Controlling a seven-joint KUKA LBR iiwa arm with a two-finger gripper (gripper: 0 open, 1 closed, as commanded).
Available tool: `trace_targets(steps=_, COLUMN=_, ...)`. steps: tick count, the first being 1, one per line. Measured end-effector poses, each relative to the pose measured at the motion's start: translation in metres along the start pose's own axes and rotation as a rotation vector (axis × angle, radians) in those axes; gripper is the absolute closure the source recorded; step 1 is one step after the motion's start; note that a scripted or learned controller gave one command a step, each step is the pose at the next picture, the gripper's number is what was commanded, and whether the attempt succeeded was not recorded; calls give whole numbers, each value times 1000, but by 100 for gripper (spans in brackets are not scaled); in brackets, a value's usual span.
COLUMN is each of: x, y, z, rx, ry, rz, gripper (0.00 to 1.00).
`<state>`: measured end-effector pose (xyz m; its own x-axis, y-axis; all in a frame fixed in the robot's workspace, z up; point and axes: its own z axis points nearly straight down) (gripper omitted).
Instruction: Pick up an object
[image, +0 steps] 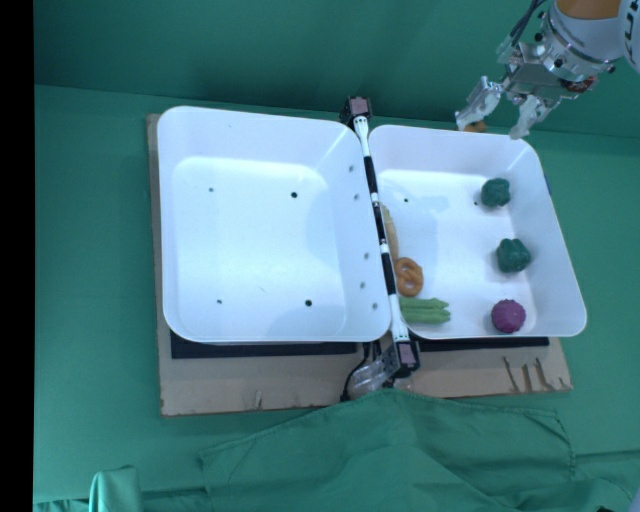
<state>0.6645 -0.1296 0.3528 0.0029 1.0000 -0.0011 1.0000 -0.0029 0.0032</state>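
Hovering spread-fingered with our empty grey two-finger gripper (497, 116), we are judging the small dark-green rubbery broccoli toy (495, 192) light, graspable across its middle.

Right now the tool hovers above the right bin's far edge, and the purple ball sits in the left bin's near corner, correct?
Not quite. The purple ball sits in the right bin, near its front right corner, not in the left bin. The camera view shows it. The rest holds: the tool hovers above the right bin's far edge.
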Motion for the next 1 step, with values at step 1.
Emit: trace_targets(steps=1, x=0, y=0, z=0, rx=0, ry=0, rz=0, gripper=0)
